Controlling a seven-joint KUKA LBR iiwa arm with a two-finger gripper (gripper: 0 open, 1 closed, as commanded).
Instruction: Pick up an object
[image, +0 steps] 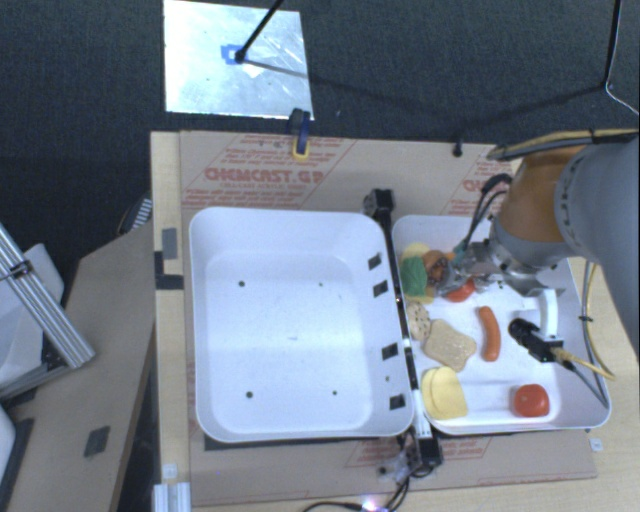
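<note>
Gripper low in right bin among green, yellow, red items; jaws' state cannot be told. Sausage, bread, tomato nearby.

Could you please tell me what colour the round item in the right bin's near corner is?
The round item is red, like a tomato, seen clearly in the camera view.

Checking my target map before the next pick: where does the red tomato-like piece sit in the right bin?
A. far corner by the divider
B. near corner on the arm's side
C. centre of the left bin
B: the red tomato-like piece lies in the right bin's near corner, on the arm's side.
</note>
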